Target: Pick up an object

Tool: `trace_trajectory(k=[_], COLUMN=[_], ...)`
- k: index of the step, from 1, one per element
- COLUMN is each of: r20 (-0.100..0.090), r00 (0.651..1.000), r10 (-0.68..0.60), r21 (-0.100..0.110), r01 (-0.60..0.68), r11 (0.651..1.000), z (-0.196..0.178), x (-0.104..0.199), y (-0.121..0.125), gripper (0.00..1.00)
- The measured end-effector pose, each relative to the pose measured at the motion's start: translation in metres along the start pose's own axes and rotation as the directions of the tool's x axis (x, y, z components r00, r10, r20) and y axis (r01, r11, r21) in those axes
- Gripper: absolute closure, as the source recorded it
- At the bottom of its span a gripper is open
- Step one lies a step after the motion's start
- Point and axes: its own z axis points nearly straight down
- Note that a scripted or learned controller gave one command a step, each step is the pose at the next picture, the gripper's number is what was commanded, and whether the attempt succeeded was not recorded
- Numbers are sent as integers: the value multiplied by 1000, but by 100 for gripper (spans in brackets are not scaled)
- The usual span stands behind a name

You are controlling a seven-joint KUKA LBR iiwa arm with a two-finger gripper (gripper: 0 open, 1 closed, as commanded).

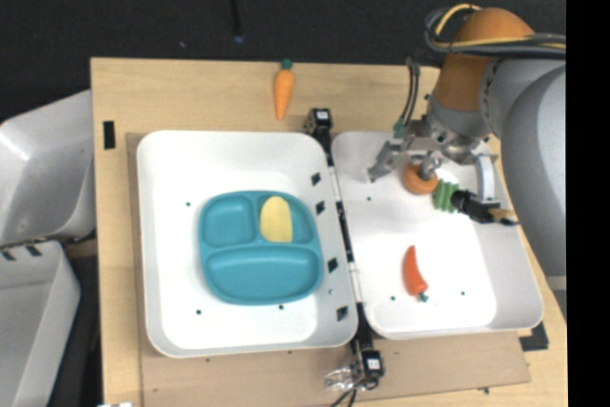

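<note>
Item one: my jaws (422,169), low over the far end of the right bin (496,300); whether they stand apart or together I cannot tell, and an orange, rounded object (417,181) sits right under them, its shape mostly hidden.

Item two: green piece (445,196) just beside it, toward the near right.

Item three: red chili pepper (414,271), lying loose in the near half of the right bin, long axis running far to near, stem end at the near tip.

Item four: left bin (162,300), holding a teal divided plate (238,276); a yellow oval food piece (276,219) stands in its far right compartment.

Item five: toy carrot (283,91) on the counter (191,91) beyond the bins, green top pointing away.
</note>
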Motion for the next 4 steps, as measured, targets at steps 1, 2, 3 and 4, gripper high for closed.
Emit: trace_trajectory(k=[1, 2, 3, 4], r20=[6, 1, 1, -1], r00=[1000, 1000, 1000, 1000], r10=[0, -2, -3, -7], r21=[-1, -35, -32, -27], r01=[0, 2, 3, 7], r11=[1000, 999, 999, 1000], z=[-15, -74, -110, -116], x=[-4, -11, -12, 41], y=[0, 8, 8, -3], gripper=[100, 100, 100, 100])
